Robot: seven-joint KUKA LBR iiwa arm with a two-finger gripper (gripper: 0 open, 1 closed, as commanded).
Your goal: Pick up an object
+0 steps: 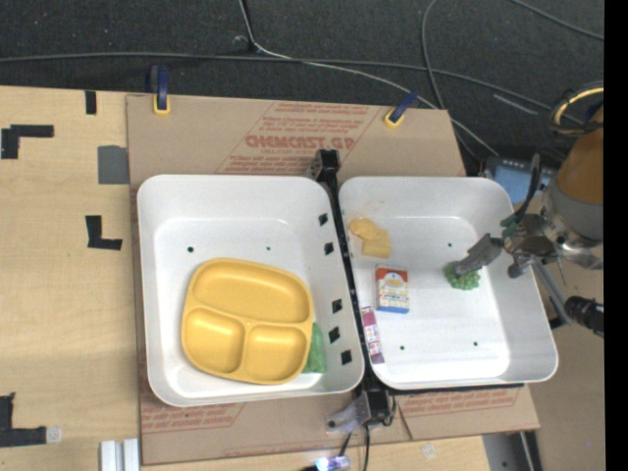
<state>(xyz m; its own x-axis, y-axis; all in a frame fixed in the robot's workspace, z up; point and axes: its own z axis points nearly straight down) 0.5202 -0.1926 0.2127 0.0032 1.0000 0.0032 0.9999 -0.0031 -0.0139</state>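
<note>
My gripper [473, 260] reaches in from the right, low over the right bin [491, 361] near its right wall. Its grey tip sits directly above a small green object [467, 280], touching or just over it. Elsewhere in the right bin lie a pale yellow chunk [370, 236] at the back left, a small red and white box [392, 289] in the middle, and a thin pink and white packet [371, 335] along the left wall. The arm's wrist [579, 180] hangs outside the bin's right edge.
The left bin [167, 214] holds a yellow divided tray [245, 319], and a green item [316, 349] is wedged at the tray's right edge. A black divider [339, 253] runs between the bins. Cables [471, 27] trail over the dark backdrop behind.
</note>
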